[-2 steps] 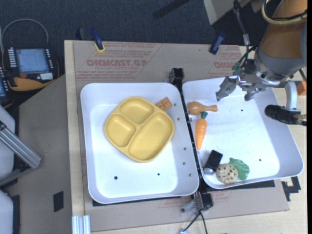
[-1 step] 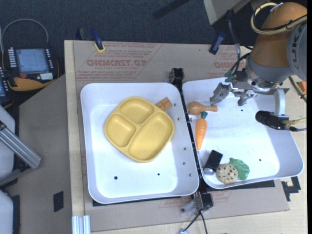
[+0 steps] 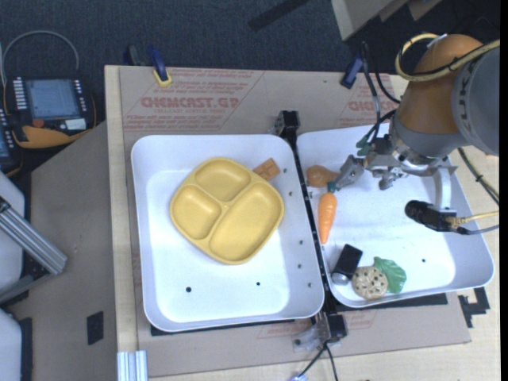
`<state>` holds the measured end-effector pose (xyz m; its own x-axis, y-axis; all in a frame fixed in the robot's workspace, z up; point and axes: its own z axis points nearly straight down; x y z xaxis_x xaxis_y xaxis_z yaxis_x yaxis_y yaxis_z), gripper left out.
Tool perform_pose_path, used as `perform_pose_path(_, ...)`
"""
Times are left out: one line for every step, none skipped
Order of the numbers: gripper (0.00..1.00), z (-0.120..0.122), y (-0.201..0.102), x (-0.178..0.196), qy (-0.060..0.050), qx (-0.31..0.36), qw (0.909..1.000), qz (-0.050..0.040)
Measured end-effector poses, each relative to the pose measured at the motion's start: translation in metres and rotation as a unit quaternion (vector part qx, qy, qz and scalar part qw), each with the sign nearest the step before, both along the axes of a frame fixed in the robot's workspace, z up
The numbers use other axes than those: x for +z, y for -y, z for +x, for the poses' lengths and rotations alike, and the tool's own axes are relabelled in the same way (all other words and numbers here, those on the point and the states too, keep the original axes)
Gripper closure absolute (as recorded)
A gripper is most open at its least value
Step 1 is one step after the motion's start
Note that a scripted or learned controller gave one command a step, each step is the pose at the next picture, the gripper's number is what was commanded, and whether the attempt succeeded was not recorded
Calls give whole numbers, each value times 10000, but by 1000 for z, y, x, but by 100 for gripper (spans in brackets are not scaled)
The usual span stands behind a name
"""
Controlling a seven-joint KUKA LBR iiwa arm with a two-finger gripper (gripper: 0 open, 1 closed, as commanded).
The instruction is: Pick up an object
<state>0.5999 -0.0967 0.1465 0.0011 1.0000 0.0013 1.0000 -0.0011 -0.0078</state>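
arm's in from the right, orange band over the right bin [image 3: 468, 268], and the gripper [image 3: 367, 169] is hanging low over that bin's upper left part. two fingers point out to the left with a clear gap between them, spread wide, nothing between them. the left fingertip [image 3: 343, 175] sits just beside a tan egg-shaped piece [image 3: 319, 175] near the divider, close but i can't tell if it touches. right below that, a toy carrot [image 3: 326, 215] lies lengthwise, green top up, tip pointing toward the front of the bin. down in the front left corner there's a black block [image 3: 347, 259], a round cookie [image 3: 368, 282] and a green leafy piece [image 3: 391, 274] bunched together, cookie touching the leaf. a black cylinder [image 3: 429, 214] juts out under the arm. over in the left bin [image 3: 151, 213], a yellow divided plate [image 3: 227, 209] sits in the middle, a small brown block [image 3: 267, 169] at its upper right rim.
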Motion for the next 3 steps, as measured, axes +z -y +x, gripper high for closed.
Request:
perform_pose_path(0, 0, 6, -59, 51, 5, 10000, -18)
perform_pose_path(100, 2, 6, -44, 91, -3, 10000, -30)
perform_pose_path(100, 1, -1, 17, 77, 13, 10000, -14)
